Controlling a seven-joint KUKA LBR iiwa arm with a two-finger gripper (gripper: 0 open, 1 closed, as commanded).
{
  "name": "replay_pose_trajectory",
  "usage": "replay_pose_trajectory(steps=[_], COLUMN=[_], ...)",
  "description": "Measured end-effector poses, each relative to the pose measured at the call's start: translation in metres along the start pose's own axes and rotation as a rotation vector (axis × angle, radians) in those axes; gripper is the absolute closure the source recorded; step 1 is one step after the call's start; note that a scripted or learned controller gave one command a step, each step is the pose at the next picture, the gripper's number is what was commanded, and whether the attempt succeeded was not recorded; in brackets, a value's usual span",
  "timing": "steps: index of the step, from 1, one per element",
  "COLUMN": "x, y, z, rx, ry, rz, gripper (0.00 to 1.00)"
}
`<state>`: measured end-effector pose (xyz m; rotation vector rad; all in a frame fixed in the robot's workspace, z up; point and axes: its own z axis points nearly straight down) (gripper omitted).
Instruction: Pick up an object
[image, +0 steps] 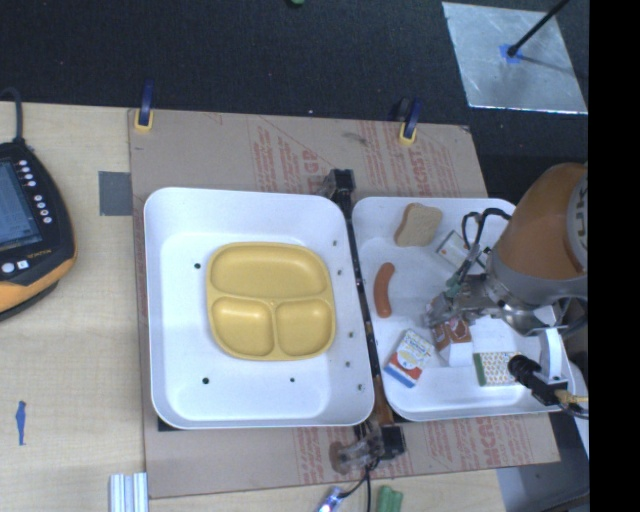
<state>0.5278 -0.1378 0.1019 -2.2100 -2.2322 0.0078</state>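
The arm comes in from three o'clock, its orange band (545, 220) and grey wrist bulking over the scene's right side. The wrist tips downward toward nine o'clock, carrying the pincer (447, 312) low; its tip is lost in clutter and wiring.

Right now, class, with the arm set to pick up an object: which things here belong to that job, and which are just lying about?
Belonging to the job:
tool
right bin
hot dog
bread slice
small carton
green-patterned block

Just lying about:
left bin
yellow divided plate
teach pendant
blue clamps
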Motion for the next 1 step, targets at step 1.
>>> replay_pose_trajectory(steps=[1], x=[0.1036], y=[0.0506], z=[-0.0908], rx=[-0.002], ry=[0.005], rz=[0.005], gripper=[1.00])
